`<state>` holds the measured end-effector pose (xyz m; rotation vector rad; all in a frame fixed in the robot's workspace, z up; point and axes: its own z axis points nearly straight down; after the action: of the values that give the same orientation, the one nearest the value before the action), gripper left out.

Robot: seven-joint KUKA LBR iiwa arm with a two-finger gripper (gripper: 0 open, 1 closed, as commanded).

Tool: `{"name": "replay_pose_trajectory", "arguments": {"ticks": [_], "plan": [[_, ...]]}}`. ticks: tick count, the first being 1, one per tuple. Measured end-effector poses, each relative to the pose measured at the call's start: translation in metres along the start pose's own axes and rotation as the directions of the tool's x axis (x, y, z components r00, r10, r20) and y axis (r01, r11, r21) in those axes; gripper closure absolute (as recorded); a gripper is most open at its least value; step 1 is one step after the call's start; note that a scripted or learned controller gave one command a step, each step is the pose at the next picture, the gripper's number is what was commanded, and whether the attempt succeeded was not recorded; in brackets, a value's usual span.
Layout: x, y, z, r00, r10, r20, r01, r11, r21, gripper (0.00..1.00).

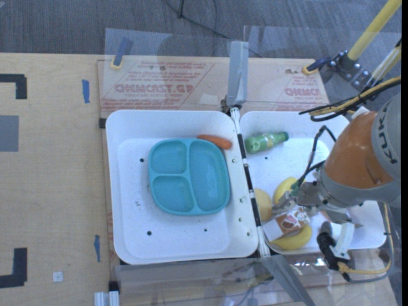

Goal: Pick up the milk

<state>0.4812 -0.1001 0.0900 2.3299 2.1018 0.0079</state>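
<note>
Bench: my wooden bench [51,190] spans the view, pale plywood with black tape marks at its left edge and short blue tape strips [85,91].

Left bin: the left white bin [127,190] lies flat on the bench, touching its neighbour along a shared middle wall.

Right bin: the right white bin [299,126] lies beside it, under my arm.

Clear sheet: a transparent sheet with red lettering [159,85] lies on the bench just behind both bins.

Floor: grey carpet [64,8] runs beyond the bench's far edge, with a dark cable [185,2] on it.
</note>
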Motion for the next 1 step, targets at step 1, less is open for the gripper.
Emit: {"name": "replay_pose_trajectory", "arguments": {"ticks": [1], "plan": [[-0.0037, 0.0004, -0.0099, 1.000, 0.007, 0.005, -0.007, 1.000, -0.003, 1.00]]}}
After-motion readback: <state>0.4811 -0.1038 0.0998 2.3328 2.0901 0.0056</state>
